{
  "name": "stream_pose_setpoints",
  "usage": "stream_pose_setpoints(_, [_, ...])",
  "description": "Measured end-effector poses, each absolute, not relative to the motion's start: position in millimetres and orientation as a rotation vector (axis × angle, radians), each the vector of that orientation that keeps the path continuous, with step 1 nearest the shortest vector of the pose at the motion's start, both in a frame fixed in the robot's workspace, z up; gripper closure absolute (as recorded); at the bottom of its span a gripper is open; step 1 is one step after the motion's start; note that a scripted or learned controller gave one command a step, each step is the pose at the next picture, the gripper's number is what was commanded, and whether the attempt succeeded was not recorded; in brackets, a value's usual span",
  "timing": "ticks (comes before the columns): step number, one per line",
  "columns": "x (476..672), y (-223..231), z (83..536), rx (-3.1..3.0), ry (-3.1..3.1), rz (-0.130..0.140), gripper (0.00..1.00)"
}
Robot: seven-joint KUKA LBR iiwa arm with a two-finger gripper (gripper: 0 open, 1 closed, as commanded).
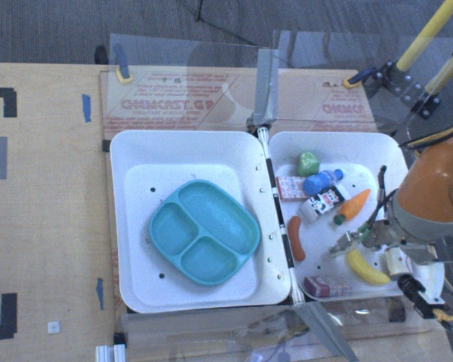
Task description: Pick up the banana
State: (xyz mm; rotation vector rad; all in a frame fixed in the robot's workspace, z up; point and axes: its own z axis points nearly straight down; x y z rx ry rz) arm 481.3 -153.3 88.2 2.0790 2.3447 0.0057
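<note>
Now the banana (368, 268) is seen near the right bin's (340, 139) front edge, right beside the gripper (352, 239). How wide the jaws are cannot be told. Likely light, smooth and stiff, it is best gripped across its middle.

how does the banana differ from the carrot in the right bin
The banana is yellow and curved; the carrot is orange, straight and tapered. The banana lies near the bin's front, close under the arm's wrist; the carrot lies farther back, beside the blue bottle. Both lie flat in the right bin.
</note>
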Motion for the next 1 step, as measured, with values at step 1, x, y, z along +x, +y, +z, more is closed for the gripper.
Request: stream_pose_setpoints(1, [482.6, -156.4, 98.9, 2.079, 2.332, 0.006, 1.00])
